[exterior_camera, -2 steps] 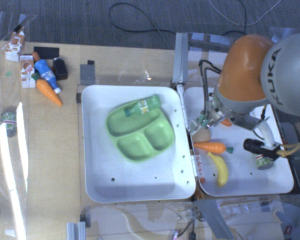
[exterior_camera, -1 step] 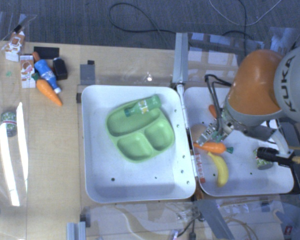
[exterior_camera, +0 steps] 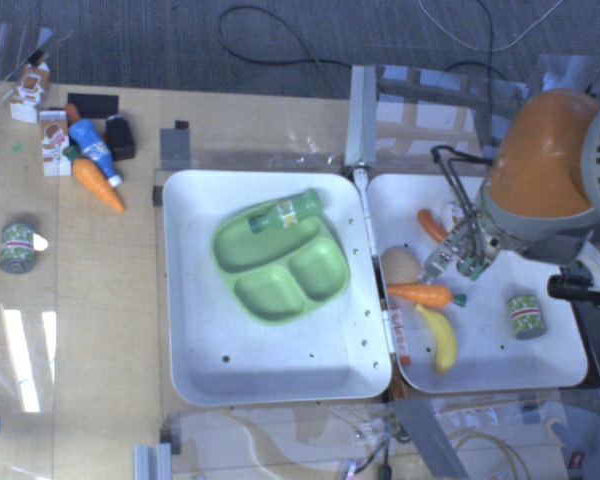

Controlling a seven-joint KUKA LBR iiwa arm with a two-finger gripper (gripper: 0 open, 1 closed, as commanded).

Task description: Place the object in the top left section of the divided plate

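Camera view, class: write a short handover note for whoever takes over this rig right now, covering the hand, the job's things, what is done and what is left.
Hand: low over the right bin, above the carrot; nothing seen between its fingers, grip state unclear.
Divided plate: in the left bin. A green bottle lies tilted across its upper edge, over the big top section.
Right bin: an egg, the carrot, a banana, a small can, a small orange item.
Done: the bottle rests on the plate, perhaps the placement.
Left: check it sits in the top left section; nudge it if not.
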